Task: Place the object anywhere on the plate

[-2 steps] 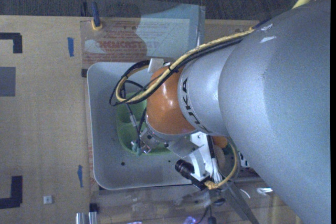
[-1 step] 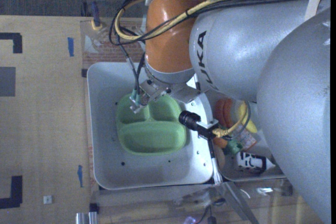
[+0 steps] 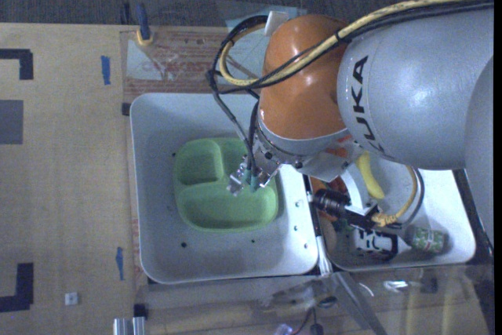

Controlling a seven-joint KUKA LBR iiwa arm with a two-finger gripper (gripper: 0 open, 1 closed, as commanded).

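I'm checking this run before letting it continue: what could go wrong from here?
1. The pincer sits low over the green plate, near its compartment ridges; a further descent could hit or shove the plate.
2. Something small and teal seems to be at the pincer tip, but a grip is not clear, so the release may put nothing on the plate.
3. Loose cables hang beside the wrist and could snag on the left bin wall.

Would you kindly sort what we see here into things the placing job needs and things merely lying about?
Part of the job:
green plate, in the left bin
end effector, over the plate's right side

Just lying about:
bottle in the right bin
blue tape on the bench
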